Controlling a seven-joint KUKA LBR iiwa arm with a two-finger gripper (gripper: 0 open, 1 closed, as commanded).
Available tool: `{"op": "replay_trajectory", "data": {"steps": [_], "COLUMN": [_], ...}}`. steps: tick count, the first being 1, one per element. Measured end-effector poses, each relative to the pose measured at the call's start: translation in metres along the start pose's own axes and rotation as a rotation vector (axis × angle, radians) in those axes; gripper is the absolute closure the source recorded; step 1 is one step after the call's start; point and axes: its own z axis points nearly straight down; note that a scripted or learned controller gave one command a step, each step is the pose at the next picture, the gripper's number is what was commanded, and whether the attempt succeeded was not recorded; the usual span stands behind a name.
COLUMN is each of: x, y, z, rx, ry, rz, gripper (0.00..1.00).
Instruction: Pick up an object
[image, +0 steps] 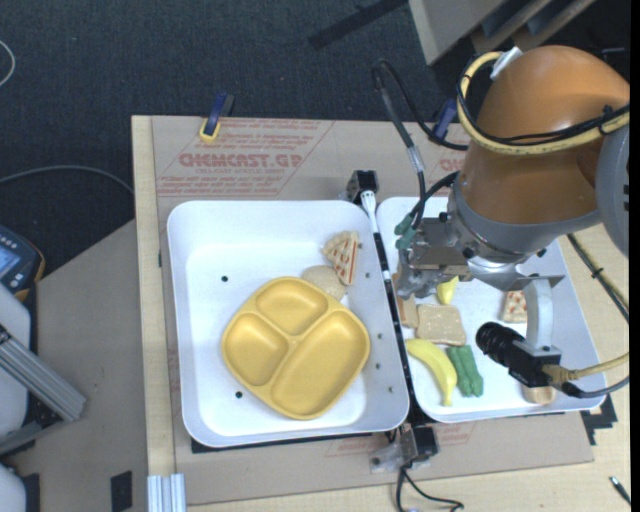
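two bins | arm (540, 130) hides much of right bin (585, 330) | jaws state: cannot tell

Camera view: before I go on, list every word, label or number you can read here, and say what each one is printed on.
"CHEMCAST GP", in large faded red letters on the brown protective sheet covering the bench, behind the left bin.
Smaller red lines under that word: too small and faded to read.
Faint red print on the same sheet behind the right bin, beside the arm: blurred, unreadable.
No readable text on the yellow plate.
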Motion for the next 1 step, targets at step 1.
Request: {"op": "replay_trajectory", "data": {"steps": [1], "x": [-0.014], "y": [0.0004], "z": [-0.0792], "rx": [-0.01], "ry": [-0.001], "rz": [0.003], "gripper": [1.0]}}
